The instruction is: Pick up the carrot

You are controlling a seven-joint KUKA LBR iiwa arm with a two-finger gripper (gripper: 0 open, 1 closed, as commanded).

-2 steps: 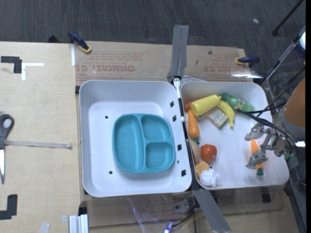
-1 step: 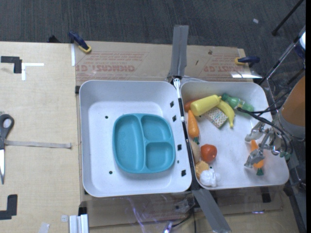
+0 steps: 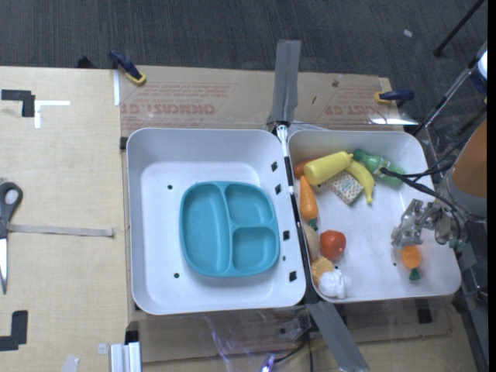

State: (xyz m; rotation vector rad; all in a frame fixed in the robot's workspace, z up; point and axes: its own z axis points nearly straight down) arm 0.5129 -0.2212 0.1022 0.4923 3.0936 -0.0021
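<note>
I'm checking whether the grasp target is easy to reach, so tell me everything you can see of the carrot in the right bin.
The carrot is a small orange toy with a smooth, plastic-looking surface and a bit of green at its lower end. It lies flat on the floor of the right bin, close along the left wall, long axis running roughly up and down the view. The yellow corn overlaps or touches its upper end. The hand is apart from it, over the bin's right side.

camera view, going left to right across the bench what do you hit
scissors → blue divided plate → carrot → tomato → gripper
</note>
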